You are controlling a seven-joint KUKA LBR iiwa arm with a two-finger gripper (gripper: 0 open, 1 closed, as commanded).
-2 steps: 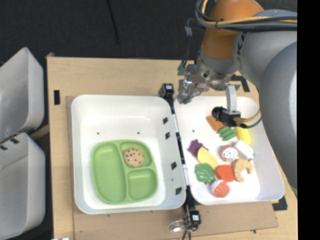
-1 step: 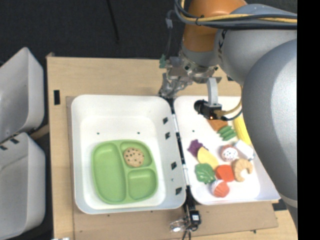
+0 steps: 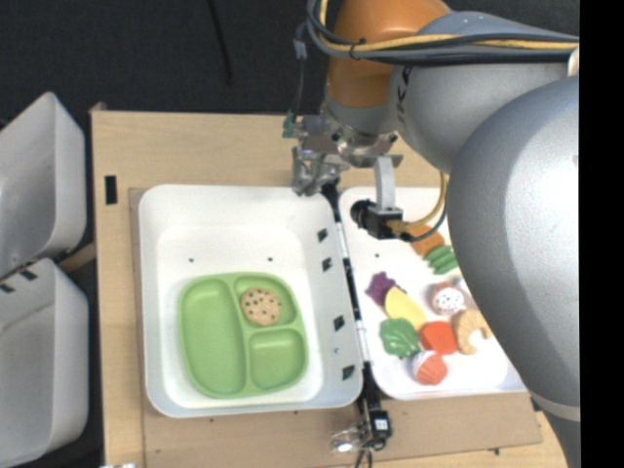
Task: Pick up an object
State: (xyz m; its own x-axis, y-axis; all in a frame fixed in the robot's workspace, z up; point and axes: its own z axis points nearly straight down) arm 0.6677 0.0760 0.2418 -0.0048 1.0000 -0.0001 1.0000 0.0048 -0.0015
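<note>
My gripper (image 3: 314, 175) hangs over the far rim of the left bin (image 3: 166, 252), close to the wall that divides the two bins. Nothing shows in it. In the left bin lies a green three-part tray (image 3: 210, 339) with a cookie (image 3: 260, 306) in its upper right compartment. The right bin (image 3: 487, 378) holds several toy foods: purple grapes (image 3: 378, 287), a yellow piece (image 3: 403, 307), a green leafy piece (image 3: 398, 337), a red-orange piece (image 3: 439, 337), a strawberry (image 3: 429, 368) and an orange carrot (image 3: 426, 245). All of them lie nearer the camera than the gripper.
The arm's large grey body (image 3: 526, 213) covers the right side of the right bin. A black fitting with cables (image 3: 373, 217) hangs over that bin's far left corner. White housings (image 3: 34, 183) stand left of the bench. The far half of the left bin is bare white floor.
</note>
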